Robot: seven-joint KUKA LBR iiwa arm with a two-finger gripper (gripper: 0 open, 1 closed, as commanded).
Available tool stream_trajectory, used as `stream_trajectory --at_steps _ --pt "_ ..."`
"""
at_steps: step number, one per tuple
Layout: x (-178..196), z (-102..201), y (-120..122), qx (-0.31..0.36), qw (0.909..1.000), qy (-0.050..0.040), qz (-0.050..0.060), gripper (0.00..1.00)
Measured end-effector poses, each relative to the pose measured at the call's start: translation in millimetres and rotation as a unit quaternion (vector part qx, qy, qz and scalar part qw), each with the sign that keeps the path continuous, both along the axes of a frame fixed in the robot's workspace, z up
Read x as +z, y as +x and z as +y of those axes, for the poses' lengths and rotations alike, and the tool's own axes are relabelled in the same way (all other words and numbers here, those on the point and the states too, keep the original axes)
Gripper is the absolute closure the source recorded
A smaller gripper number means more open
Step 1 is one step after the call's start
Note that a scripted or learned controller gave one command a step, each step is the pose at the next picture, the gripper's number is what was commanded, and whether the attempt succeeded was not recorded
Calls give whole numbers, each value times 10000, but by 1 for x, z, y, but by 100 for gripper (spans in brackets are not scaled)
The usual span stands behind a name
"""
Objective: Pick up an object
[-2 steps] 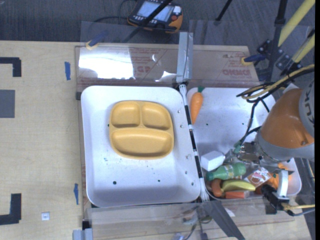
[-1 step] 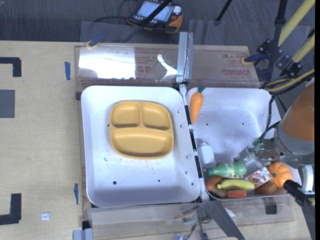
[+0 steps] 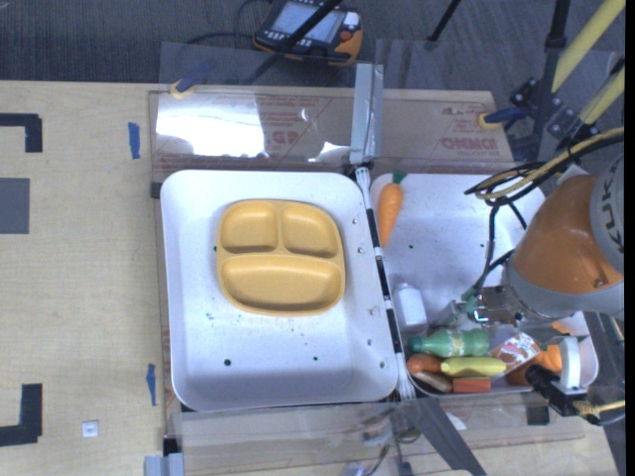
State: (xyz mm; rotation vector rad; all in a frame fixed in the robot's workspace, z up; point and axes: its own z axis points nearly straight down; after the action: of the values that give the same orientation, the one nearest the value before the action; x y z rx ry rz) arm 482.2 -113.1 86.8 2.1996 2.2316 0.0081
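Gripper low in right bin, just above green bottle; closure can't tell.

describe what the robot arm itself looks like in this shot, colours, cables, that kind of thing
The arm has a rounded, glossy orange band with grey casing above and below it, and part of a dark letter on the grey at the right edge. Black and yellow cables loop along its left side. The tool is a small metallic assembly, too cluttered to make out finely.

Pale wooden bench sitting on dark grey carpet
Black stand legs crossing the floor; a yellow pole slanting at top right
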Motion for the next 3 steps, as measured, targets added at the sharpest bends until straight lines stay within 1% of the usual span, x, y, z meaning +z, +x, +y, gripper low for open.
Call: stream_trajectory --at_steps 1,2,3 --pt "-1 -55 65 876 9961 4 28 0" --pt "4 -99 21 587 9982 74 -9 0" --pt "13 -100 23 584 9983 48 -39 100"
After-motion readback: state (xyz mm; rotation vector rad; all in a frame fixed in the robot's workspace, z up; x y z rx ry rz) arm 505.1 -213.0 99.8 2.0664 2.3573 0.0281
